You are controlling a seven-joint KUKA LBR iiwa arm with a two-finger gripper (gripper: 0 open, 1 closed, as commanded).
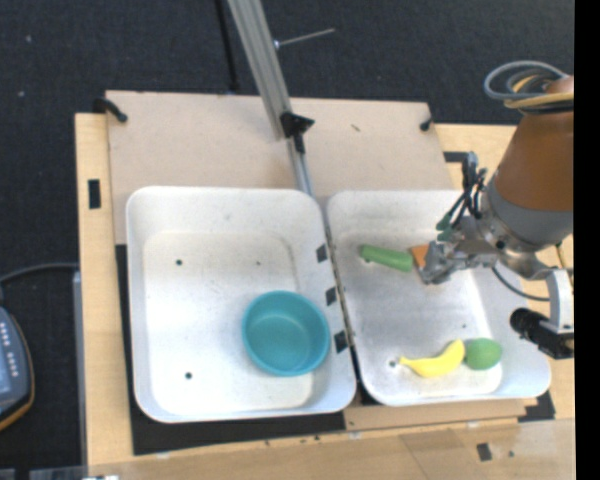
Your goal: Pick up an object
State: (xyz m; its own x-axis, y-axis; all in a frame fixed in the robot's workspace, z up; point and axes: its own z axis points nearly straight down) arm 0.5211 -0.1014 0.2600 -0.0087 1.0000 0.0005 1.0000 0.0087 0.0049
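Observation:
In the right bin (380, 218) a carrot-like toy with a green top (385, 258) and an orange end lies near the middle. My gripper (435, 268) is down at its orange end, touching or very close to it. A yellow banana (435, 361) and a green round fruit (483, 353) lie side by side near the bin's front edge. A teal bowl (285, 332) stands in the left bin (180, 228), at its front right.
A slanted aluminium post (265, 68) rises from behind the bins where they meet. Cables and a black fitting (540, 330) hang off the arm at the right. A handheld pendant (0, 368) sits at the far left off the bench.

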